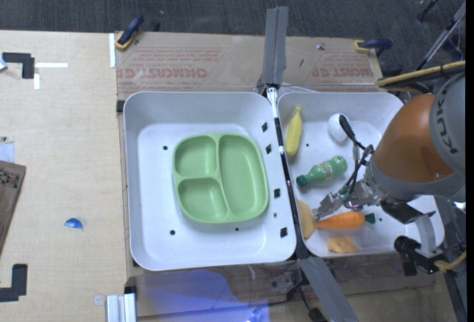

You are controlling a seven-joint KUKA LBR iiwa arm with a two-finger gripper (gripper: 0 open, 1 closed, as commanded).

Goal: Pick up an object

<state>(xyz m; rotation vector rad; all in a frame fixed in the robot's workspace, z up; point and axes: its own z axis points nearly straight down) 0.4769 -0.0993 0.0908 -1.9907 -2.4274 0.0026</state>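
In the right bin (385,107) an orange carrot (342,221) lies near the front wall. My gripper (345,200) is low in that bin, right above the carrot and just in front of a green bottle (323,171). A yellow banana (294,131) lies along the bin's left wall. A white spoon with a dark handle (342,126) rests toward the back. A small yellow piece (341,244) sits in front of the carrot, and a tan round piece (306,220) lies to its left. I see nothing lifted off the bin floor.
The left bin (148,165) holds a green divided plate (221,178). The grey arm with its orange band (415,146) covers the right side of the right bin. A metal divider (275,54) runs between the bins at the back.
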